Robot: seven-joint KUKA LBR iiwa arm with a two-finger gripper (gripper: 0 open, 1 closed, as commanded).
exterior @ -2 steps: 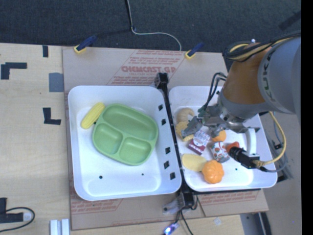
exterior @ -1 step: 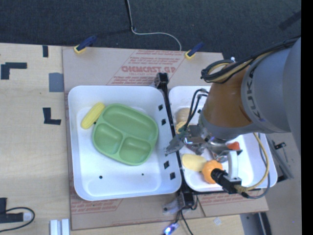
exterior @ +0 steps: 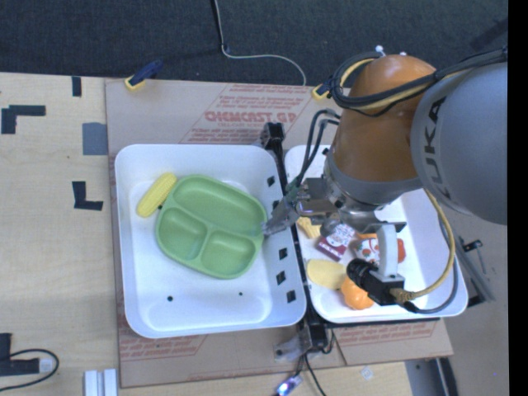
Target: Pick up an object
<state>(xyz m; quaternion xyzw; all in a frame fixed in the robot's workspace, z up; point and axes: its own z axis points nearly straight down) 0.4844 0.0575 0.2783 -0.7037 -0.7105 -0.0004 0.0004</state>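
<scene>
Green divided plate [exterior: 211, 225] sits mid-frame in the left bin [exterior: 140, 304], a yellow corn cob [exterior: 156, 194] touching its upper-left edge. The gripper [exterior: 280, 214] hovers at the plate's right rim, over the divider between bins; its grip can't be made out. Small items crowd the right bin [exterior: 437, 312] under the arm [exterior: 412, 130].

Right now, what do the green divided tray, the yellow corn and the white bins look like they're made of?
Green divided tray: likely moulded plastic, matte, one even colour with rounded compartments. Yellow corn: probably toy plastic or foam, uniform yellow; hard to tell. White bins: apparently smooth plastic, slightly glossy, with rounded rims.
</scene>
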